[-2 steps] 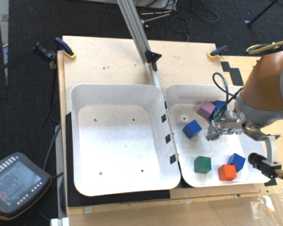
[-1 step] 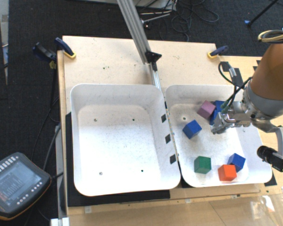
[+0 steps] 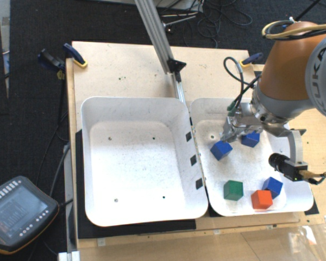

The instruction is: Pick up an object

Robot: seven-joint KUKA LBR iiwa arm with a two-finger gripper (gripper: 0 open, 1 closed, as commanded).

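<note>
The right bin (image 3: 202,111) holds several small cubes. A blue cube (image 3: 221,149) lies tilted near the bin's middle left, and another blue cube (image 3: 250,140) sits just right of it, partly under the wrist. Toward the front are a green cube (image 3: 233,190), an orange-red cube (image 3: 262,199) and a third blue cube (image 3: 273,186). My gripper (image 3: 232,133) hangs low in the bin, just above and to the right of the tilted blue cube, between the two rear blue cubes. The grey and orange arm hides the bin's right rear part.
The left bin (image 3: 92,110) lies beside the right one, with a shared raised wall between them. A slanted metal pole (image 3: 155,27) reaches down to the bins' rear junction. Clamps sit at the bench's back corners, and a pendant (image 3: 16,213) lies off the bench at the front left.
</note>
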